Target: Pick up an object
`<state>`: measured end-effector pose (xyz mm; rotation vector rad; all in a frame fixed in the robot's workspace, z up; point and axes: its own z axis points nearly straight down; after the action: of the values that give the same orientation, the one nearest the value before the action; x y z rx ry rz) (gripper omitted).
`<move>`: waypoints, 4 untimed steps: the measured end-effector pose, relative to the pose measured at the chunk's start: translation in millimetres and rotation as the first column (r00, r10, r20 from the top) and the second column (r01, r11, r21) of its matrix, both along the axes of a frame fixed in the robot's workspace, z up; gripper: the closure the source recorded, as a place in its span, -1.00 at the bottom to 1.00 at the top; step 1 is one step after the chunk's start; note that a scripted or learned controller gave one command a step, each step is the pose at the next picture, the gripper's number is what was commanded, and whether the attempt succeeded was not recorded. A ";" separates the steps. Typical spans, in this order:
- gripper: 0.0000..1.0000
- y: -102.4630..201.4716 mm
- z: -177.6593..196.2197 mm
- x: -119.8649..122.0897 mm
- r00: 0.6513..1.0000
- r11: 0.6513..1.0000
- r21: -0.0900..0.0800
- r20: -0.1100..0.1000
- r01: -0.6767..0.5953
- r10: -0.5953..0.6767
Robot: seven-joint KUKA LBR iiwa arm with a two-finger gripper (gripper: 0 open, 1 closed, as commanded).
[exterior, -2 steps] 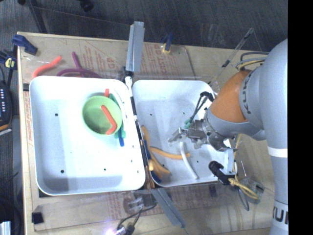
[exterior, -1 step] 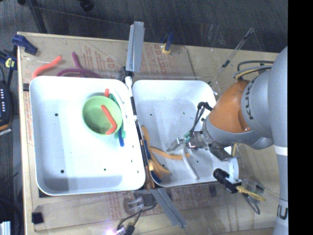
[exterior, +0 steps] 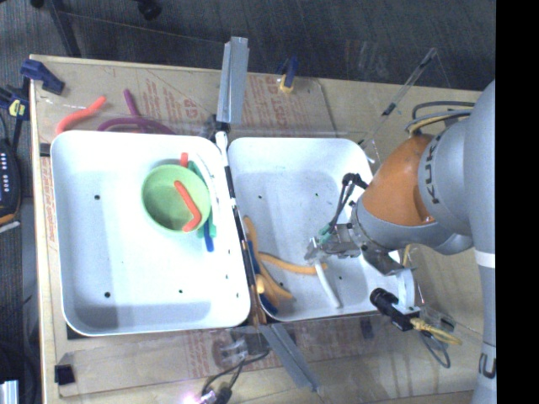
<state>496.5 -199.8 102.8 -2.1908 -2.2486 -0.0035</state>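
Left white bin (exterior: 84, 251): we saw a round green plastic bowl (exterior: 168, 202) holding an orange curved strip (exterior: 192, 202) | right white bin (exterior: 286, 171): yellow-orange curved pieces (exterior: 286, 266) lower left | gripper (exterior: 324, 249) low at centre-right; jaw state we could not tell.

Both white bins (exterior: 126, 293) are looking like smooth, moulded plastic with a faint sheen along their rims. The green bowl (exterior: 168, 196) is showing a matt plastic surface, and the orange strip (exterior: 189, 200) lying across it is appearing smooth and rubbery. The desk (exterior: 278, 108) is presenting a pale, dull board, seemingly wood, with printed red lettering. The arm's orange band (exterior: 400, 188) is gleaming glossy, while its grey shell (exterior: 467, 167) is reading as satin-finished metal or plastic.
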 end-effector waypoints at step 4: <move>1.00 -7.7 1.7 0.6 0.989 0.989 0.001 0.004 -0.146 0.146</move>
<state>497.0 -207.5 104.5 -2.0218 -2.4039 -0.0095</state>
